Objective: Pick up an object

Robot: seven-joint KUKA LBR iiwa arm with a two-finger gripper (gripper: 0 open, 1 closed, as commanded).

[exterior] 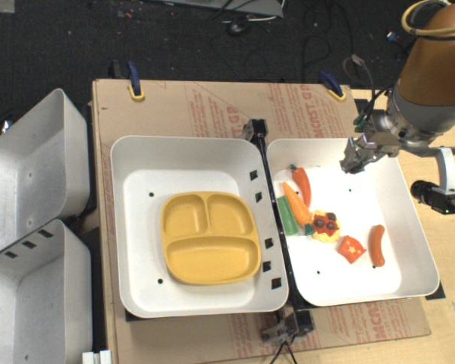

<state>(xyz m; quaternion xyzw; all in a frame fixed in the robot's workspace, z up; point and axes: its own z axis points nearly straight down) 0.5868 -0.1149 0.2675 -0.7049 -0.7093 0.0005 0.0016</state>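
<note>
The gripper point(354, 160) hangs over the right bin's point(409, 279) far edge; finger state cannot be determined (too dark and small). Toy food lies in that bin: a carrot point(296, 202), two sausages point(302, 186) point(377, 246), a red piece point(351, 249). The left bin point(129, 226) holds a yellow divided plate point(210, 237).

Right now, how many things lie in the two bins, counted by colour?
Yellow: 2, the divided plate and a small yellow toy
Orange: 3, at
Green: 1
Red: 1
Total: 7
</note>
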